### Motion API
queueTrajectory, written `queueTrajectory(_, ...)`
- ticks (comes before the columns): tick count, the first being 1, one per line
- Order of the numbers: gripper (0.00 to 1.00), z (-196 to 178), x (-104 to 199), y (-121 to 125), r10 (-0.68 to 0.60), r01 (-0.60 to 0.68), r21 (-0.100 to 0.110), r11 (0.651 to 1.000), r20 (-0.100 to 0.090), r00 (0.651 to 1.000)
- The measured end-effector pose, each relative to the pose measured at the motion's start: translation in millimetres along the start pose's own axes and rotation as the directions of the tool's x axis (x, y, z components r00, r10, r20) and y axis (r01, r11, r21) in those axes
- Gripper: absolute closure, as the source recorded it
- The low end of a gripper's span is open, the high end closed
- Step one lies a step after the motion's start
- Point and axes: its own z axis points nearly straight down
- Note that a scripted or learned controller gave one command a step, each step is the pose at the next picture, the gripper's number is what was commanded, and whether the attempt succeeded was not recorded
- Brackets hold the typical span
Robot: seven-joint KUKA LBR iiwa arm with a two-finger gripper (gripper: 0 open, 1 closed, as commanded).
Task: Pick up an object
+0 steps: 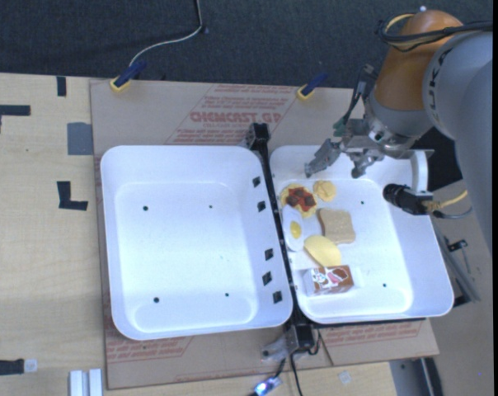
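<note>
Grey metal fingers of the gripper [340, 162] stood spread apart above the far edge of the right bin [397, 291], with nothing between them and nothing touching them. One finger [318, 160] pointed toward the middle divider, the other sat nearer the arm [447, 64], whose orange band showed above the wrist.

Both bins were shallow, glossy white plastic with rounded corners, two in all, resting on a sheet of brown cardboard [199, 118]. The left bin [125, 188] showed a few small dark dots on its floor.

Six toy food pieces lay clustered along the left side of the right bin, near the divider. A reddish, dark-speckled piece [298, 198] lay nearest the gripper, with a small yellow rounded piece [324, 190] just beside it. Below them sat a tan, square bread slice [338, 225] with a matte look, and a white fried egg [294, 233] with a yellow centre beside the divider. A smooth yellow oval piece [322, 250] lay below the bread, touching it. A flat red and white packet [330, 280] lay closest to the near rim.

Two blue clamps [127, 76] held the cardboard's far edge.
</note>
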Motion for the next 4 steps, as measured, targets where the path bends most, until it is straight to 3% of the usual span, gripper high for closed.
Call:
queueTrajectory(1, 0.00, 91, -47, -12, -0.002, 0.002, -0.012, 1.000, 0.001, 1.000)
queueTrajectory(2, 0.00, 102, -39, 3, -0.003, 0.003, 0.003, 1.000, 0.000, 1.000)
queueTrajectory(3, 1.00, 86, -36, 7, -0.002, 0.002, -0.009, 1.000, -0.006, 1.000)
queueTrajectory(4, 0.00, 88, -36, 6, -0.002, 0.002, -0.008, 1.000, -0.006, 1.000)
